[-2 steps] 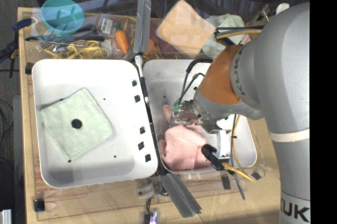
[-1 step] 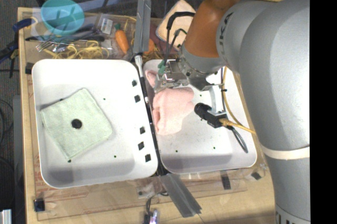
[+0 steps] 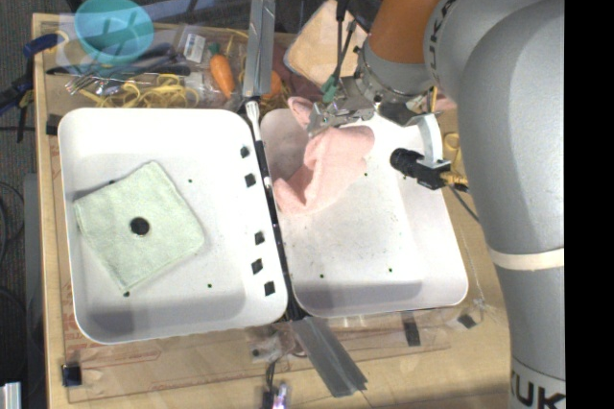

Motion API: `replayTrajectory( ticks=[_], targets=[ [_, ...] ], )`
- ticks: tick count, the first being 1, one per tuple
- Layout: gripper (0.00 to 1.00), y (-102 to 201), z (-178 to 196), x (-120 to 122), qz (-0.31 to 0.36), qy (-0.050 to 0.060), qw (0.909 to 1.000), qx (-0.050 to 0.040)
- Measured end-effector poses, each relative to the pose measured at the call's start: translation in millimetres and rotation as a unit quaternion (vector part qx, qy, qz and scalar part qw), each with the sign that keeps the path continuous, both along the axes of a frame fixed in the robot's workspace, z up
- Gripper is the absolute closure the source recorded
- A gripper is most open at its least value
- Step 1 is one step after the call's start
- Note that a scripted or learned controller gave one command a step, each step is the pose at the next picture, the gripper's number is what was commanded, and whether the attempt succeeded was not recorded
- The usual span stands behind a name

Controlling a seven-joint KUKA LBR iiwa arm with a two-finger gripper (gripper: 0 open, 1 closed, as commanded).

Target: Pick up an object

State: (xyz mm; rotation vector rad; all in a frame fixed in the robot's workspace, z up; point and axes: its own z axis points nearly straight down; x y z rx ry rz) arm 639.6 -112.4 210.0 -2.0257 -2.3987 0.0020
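One pink cloth (image 3: 326,169) hangs pinched in end effector (image 3: 331,117), over right bin (image 3: 384,253).

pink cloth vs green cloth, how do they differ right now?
The pink cloth sits in the right bin, bunched and drooping under the gripper; the green cloth lies flat in the left bin. The green one has a dark spot near its middle; the pink one doesn't. Both are soft fabric.
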Motion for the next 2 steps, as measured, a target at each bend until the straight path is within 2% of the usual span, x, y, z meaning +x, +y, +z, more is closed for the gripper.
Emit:
replayTrajectory(
  ticks=[1, 2],
  targets=[
    [1.00, -26.3, 35.1, 17.4, 0.051, -0.001, 0.9987, 0.0001],
    [1.00, -60.8, -100.7, 16.6, 0.042, 0.001, 0.9991, 0.0002]
  ],
)
